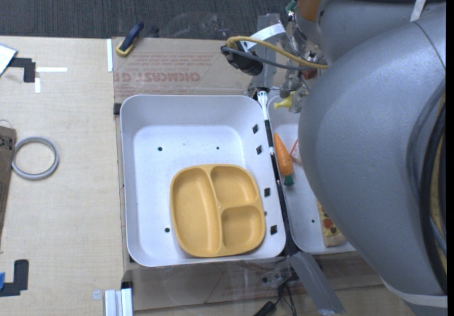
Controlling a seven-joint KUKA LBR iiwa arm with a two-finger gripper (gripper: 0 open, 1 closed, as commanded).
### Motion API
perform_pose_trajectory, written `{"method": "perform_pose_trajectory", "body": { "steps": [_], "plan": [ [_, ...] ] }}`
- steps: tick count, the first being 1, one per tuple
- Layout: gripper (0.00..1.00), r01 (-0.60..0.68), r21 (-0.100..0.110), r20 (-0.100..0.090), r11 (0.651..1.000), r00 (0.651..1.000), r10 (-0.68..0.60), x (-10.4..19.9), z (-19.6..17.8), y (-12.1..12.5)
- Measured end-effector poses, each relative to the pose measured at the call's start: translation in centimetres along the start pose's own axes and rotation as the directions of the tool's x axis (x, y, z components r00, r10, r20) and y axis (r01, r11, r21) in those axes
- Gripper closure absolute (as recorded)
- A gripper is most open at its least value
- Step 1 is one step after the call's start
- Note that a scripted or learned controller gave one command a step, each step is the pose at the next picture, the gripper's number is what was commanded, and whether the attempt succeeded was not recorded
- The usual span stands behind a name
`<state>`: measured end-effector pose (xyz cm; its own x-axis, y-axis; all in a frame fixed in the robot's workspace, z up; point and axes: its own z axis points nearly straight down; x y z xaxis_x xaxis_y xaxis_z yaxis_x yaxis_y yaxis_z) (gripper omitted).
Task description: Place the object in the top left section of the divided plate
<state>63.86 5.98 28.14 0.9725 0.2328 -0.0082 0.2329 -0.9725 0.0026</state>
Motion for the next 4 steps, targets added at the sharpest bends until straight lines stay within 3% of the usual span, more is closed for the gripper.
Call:
{"method": "perform_pose_trajectory", "body": {
  "steps": [3, 4],
  "plan": [
    [1.00, -0.018, -0.002, 0.010, 1.000, 1.000, 0.018, -0.2, -2.3, 0.9],
    [1.00, -0.039, 0.001, -0.005, 0.999, 0.999, 0.039, -2.5, -14.2, 3.9]
  ]
}}
